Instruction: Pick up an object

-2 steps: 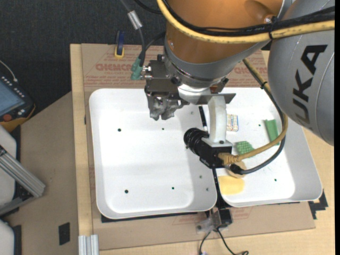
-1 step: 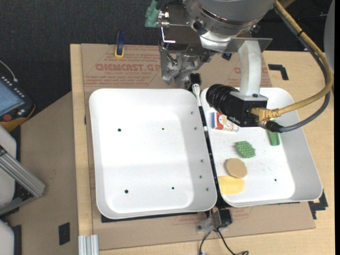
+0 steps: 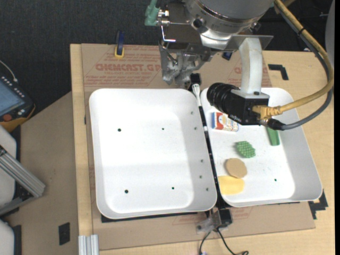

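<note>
Camera view is taken up mostly by the table [image 3: 79,142], on which two white bins are set side by side. The grey arm [image 3: 228,9] is seen at 12 o'clock, and its jaws are held over the table just beyond the far rims, above the seam between the bins. Whether they are spread or pressed together cannot be told. The left bin [image 3: 143,158] is placed at 9 o'clock, the right bin [image 3: 281,169] at 3 o'clock. Within the right bin, a yellow piece [image 3: 231,185] is found at 7 o'clock, a red-and-blue packet [image 3: 226,122] at 10 o'clock, a tan disc [image 3: 236,168] at 8 o'clock just beside the yellow piece, a knobbly green lump [image 3: 245,149] at 9 o'clock, and a green stick [image 3: 273,136] at 1 o'clock.
</note>
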### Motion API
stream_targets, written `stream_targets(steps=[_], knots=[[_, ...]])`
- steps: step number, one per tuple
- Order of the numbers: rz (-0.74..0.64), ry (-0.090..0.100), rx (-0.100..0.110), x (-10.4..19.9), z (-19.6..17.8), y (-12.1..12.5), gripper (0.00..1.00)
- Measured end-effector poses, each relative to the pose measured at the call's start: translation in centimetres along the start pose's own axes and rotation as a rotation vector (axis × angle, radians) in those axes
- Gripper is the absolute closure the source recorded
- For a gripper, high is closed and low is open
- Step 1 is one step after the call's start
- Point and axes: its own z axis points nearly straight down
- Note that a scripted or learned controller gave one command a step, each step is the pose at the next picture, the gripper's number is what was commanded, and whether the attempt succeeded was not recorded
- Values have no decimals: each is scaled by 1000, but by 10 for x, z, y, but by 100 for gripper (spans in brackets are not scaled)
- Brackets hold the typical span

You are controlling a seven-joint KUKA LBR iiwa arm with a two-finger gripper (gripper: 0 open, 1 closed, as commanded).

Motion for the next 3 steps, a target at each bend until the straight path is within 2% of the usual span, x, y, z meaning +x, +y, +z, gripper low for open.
stream_targets(steps=[3], knots=[[-4,3,-7,2,-31,1,100]])
